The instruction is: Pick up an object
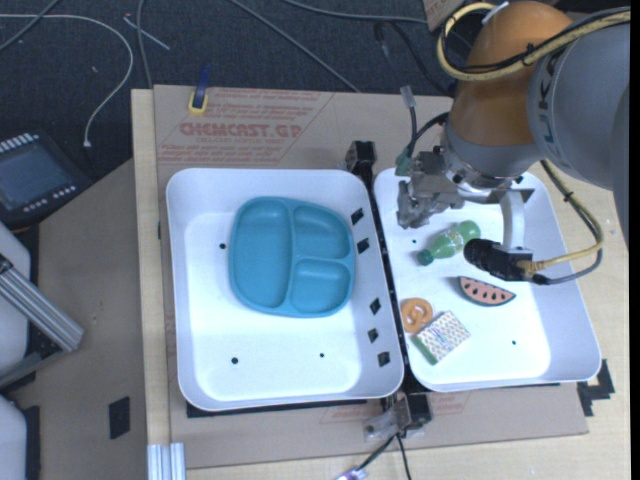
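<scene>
Near right bin's [560, 353] inner wall, end effector [412, 213] hovers.

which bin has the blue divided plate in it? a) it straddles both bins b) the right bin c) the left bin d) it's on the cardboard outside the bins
c: the blue divided plate lies flat inside the left bin, away from the divider, while the right bin holds the small items such as the green bottle.

Cardboard sheet [250, 113] w/ red print under both bins. Black cables [120, 28] on dark floor behind. Small dark screen [35, 173] at left, metal rail [35, 303] below it.
</scene>
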### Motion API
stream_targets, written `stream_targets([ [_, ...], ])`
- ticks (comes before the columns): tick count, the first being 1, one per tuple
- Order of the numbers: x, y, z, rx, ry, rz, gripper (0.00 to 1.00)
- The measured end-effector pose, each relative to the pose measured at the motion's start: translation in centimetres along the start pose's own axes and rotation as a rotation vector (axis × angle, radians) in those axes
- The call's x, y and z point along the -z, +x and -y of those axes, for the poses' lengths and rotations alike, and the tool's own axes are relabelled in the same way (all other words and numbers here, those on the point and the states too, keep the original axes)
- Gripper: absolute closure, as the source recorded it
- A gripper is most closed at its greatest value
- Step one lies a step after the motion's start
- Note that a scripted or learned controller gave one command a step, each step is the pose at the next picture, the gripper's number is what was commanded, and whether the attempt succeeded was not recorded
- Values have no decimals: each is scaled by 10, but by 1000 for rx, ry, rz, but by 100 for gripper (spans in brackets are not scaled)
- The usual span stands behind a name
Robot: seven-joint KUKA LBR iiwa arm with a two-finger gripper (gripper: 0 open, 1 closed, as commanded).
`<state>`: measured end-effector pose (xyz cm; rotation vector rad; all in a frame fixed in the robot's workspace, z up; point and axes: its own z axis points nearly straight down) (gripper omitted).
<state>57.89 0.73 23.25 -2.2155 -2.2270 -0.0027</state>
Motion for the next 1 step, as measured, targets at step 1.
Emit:
stream_targets([
  [1, -14, 50, -21, 0, 0, -1, 100],
])
